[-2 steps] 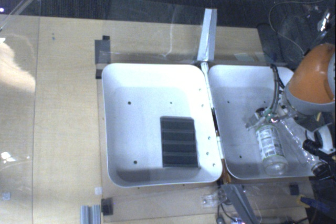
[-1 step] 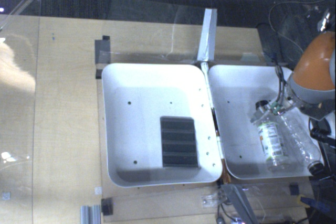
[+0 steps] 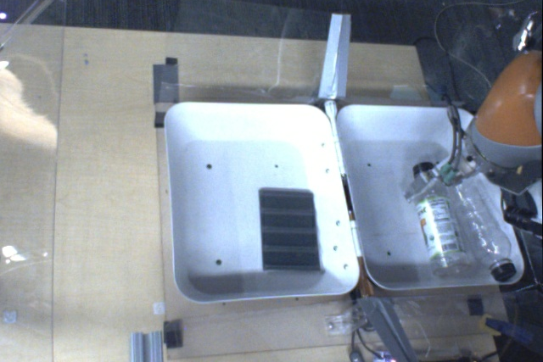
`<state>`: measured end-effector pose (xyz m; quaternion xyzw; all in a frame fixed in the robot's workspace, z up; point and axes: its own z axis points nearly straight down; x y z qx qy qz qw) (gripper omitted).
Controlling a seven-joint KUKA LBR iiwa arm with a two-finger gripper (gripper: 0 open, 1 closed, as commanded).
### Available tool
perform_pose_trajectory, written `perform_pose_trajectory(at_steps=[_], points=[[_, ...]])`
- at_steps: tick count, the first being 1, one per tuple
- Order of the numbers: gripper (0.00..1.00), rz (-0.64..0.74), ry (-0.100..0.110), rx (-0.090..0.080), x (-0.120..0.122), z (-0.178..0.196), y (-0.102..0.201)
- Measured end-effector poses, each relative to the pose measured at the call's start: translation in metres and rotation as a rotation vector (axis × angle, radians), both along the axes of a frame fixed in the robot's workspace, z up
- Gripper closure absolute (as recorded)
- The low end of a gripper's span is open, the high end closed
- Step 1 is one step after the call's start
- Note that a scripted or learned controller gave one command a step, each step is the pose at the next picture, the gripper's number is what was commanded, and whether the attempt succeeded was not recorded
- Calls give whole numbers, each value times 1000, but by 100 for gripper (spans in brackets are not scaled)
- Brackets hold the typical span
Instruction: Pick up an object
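Camera view: we note two white bins side by side on the bench. The left bin [image 3: 191, 182] holds a dark ribbed block [image 3: 289, 229] lying flat toward its near wall. The right bin [image 3: 382, 140] holds two clear plastic bottles lying close together: one with a printed label [image 3: 439, 227], and a second, bare one with a dark cap [image 3: 482, 225] just to its right, the cap pointing to the near right corner.

The arm reaches in from the right, its orange band [image 3: 512, 110] over the right bin. The gripper [image 3: 443, 175] sits just above the top end of the labelled bottle; whether it grips anything we cannot tell, since it is small and blurred here.

Our judgement: the step in hand is the descent onto the labelled bottle. To do it well, we would close across the bottle's width, not along it, and nearer mid-body than the neck. The bottle is round and clear plastic, so it will likely roll or squirt aside; the neighbouring bottle crowds one side.
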<state>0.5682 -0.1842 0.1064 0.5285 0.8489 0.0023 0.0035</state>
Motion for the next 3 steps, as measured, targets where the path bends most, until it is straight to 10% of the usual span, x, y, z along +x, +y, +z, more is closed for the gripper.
perform_pose_trajectory(at_steps=[2,3], points=[[0,7,-1,-1,87,6,23],[0,12,-1,-2,79,-19,31]])
